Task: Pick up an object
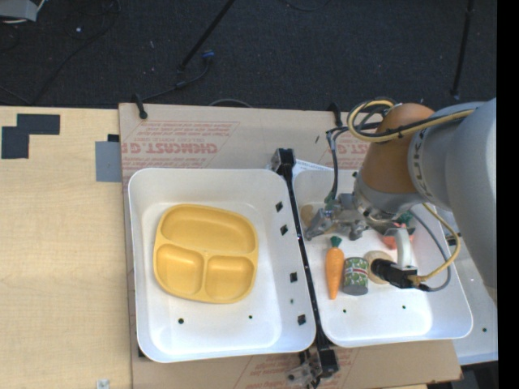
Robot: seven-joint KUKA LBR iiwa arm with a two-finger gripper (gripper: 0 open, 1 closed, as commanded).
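Jaws (pixel 331 224) hung low in the right bin (pixel 422 318), their metal parts dark and crowded together at the wrist's lower end; whether they stood apart or together could not be told, and nothing was seen between them. Just below the jaws lay a carrot (pixel 334 272), the likeliest target. It was a toy, orange with a small green top, lying lengthwise with the top toward the jaws and the tip pointing away. Touching it, on the side away from the left bin (pixel 146 298), lay a small can (pixel 354 275) on its side with a green and red label. A good grasp would probably close across the carrot's narrow width, near its middle, since a grip along its length would likely slip off the taper. The can crowded one side, so the finger on that side would need care to avoid nudging both things. A yellow tray (pixel 207 254) sat in the left bin, well apart from the jaws.
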